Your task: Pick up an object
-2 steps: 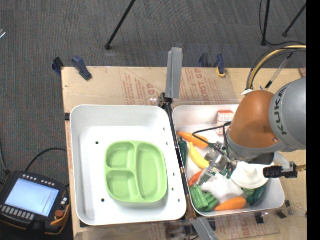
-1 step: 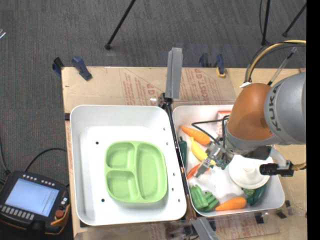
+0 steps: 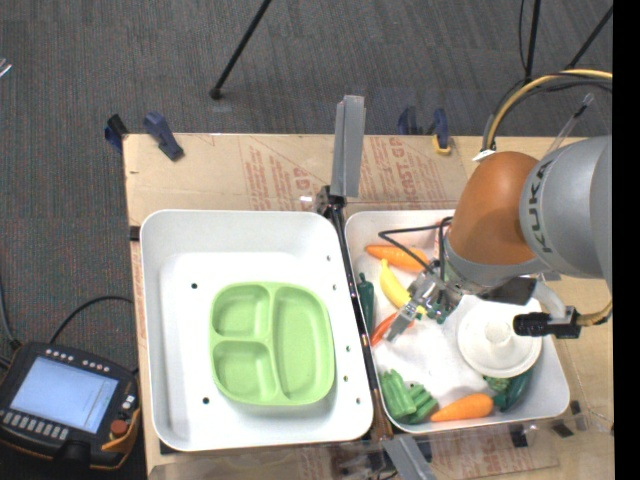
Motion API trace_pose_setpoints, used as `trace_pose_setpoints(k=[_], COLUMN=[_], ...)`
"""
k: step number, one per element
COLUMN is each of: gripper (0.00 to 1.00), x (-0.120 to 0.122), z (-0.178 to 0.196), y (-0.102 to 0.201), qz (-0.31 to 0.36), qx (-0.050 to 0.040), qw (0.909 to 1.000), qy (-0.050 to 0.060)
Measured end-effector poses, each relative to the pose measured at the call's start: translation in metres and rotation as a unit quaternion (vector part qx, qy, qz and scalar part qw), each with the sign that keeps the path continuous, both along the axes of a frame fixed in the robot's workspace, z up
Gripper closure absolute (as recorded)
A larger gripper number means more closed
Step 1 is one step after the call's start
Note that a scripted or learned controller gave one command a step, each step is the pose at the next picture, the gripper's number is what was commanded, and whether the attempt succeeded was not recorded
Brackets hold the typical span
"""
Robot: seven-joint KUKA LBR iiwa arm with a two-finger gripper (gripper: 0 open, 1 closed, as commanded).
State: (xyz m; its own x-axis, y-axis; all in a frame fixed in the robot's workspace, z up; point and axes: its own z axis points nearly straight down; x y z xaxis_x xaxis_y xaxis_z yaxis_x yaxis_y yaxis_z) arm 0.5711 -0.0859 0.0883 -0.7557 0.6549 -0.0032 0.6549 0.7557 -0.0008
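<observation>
My gripper hangs low in the right bin, at its left middle. It sits just below a yellow banana and right beside a small orange-red piece near the bin's left wall. An orange carrot lies further back. Another carrot lies at the front, next to a green ridged vegetable. I see nothing clearly held in the gripper.
A white round bowl stands to the gripper's right, with a dark green item in front of it. A dark green vegetable lies along the left wall. The left bin holds a light green divided plate.
</observation>
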Motion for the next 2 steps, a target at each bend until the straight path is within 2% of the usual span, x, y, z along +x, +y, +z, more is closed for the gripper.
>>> trace_pose_setpoints(k=[2], gripper=[0.00], x=[-0.053], z=[-0.002], y=[0.000], qz=[-0.070], qx=[0.0016], qw=[0.9975], qy=[0.003])
